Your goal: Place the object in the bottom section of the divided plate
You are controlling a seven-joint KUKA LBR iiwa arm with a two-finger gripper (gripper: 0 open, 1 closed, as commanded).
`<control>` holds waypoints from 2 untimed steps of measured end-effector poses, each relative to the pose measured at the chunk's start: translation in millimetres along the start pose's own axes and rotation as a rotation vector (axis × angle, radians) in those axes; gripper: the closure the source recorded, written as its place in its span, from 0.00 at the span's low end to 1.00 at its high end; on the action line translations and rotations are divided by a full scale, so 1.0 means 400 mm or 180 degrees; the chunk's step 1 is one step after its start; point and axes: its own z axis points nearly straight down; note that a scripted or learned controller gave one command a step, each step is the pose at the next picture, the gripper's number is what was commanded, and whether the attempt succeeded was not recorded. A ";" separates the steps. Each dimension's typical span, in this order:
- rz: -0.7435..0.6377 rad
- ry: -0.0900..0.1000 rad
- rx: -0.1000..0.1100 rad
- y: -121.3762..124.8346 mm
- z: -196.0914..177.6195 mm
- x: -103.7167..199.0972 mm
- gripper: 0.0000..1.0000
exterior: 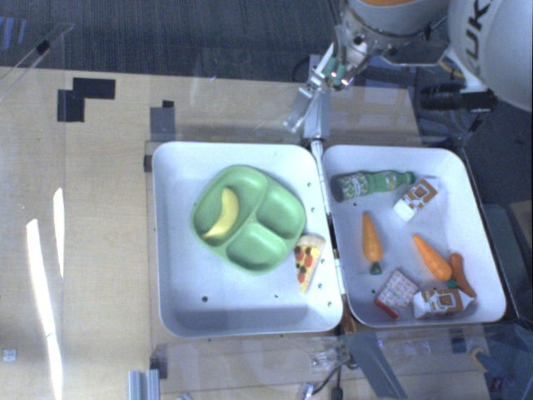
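Camera view showed the banana (221, 213) lying in the left section of the green divided plate (283, 207), curved along that section's outer wall; the plate's bottom section held nothing; the plate sat near the middle of the left bin (179, 298); a pizza slice (307, 259) lay just beside the plate's lower right rim, close to the bin's right edge; the right bin (475, 215) carried a green bottle (373, 183), two carrots (371, 238) (432, 257), a sausage (462, 275) and three small cartons (415, 198) (396, 293) (441, 302); the gripper (310, 111) hung above the bins' far edge, over the bench (100, 223); whether it stood open or closed could not be told.
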 end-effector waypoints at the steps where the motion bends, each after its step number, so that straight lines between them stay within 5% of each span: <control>1: -0.0783 -0.0003 -0.0001 -0.019 -0.050 -0.125 0.00; 2: -0.1197 -0.0004 0.0001 -0.141 -0.032 -0.242 0.00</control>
